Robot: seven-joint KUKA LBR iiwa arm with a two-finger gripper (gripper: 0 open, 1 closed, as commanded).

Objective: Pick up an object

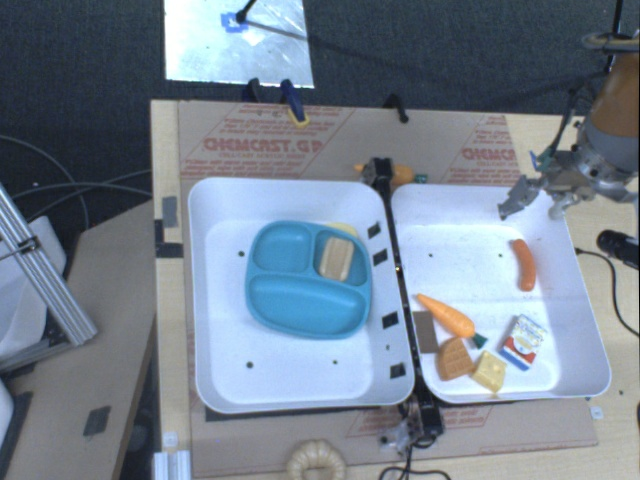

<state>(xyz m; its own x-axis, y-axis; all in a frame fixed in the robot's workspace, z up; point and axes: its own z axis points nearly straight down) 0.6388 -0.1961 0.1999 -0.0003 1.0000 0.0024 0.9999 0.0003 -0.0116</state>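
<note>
**Q:** While your arm hangs at the far right corner of the right bin (590,368), what is the hand (538,196) doing?

**A:** It hovers above the bin's far edge with nothing between its fingers. They look spread, so you can treat it as released, not grasping.

**Q:** Where are the things you could pick?

**A:** Nearest is the sausage (524,264), lying just below the hand on the bin floor, apart from everything else. Farther from the hand, toward the near rim, sit the carrot (447,315), a small carton (523,342), a brown biscuit (453,358) and a pale yellow block (489,371). Well off to the hand's side, in the left bin (215,268), a blue tray (300,298) carries a slice of bread (336,258).

**Q:** What could go wrong from here?

**A:** If you go for the sausage, I judge it may roll away as the fingers close, being round and smooth; closing across its length rather than its width would likely push it aside. Descending where the hand now hangs risks striking the bin wall, since it sits close above the rim.

**Q:** And the cluster?

**A:** The biscuit and yellow block touch or nearly touch, with the carrot just beside. Fingers coming down there could land on a neighbour and grasp nothing, or shove the pieces against the rim.
</note>
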